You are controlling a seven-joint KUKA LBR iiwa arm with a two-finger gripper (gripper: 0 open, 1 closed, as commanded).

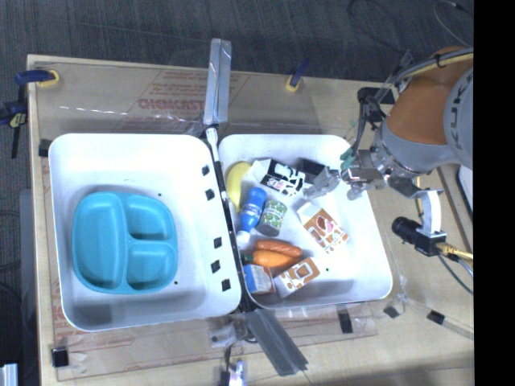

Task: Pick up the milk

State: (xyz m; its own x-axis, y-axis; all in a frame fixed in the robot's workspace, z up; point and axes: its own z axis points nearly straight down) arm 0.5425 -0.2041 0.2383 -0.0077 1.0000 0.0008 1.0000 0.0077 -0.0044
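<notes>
Bench [121, 87] of pale wood on dark carpet [161, 14], pincer [326, 182] spread over right bin [366, 284].

My arm [430, 123] comes in from the right, orange band up top, wrist angled down and left. My gripper [326, 181] sits low over the right side, tips pointing left. Nothing visible between the tips from here.

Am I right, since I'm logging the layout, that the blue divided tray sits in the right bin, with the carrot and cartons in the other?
Not quite: the camera view shows the blue divided tray in the left bin. The carrot and cartons lie in the right bin.
</notes>
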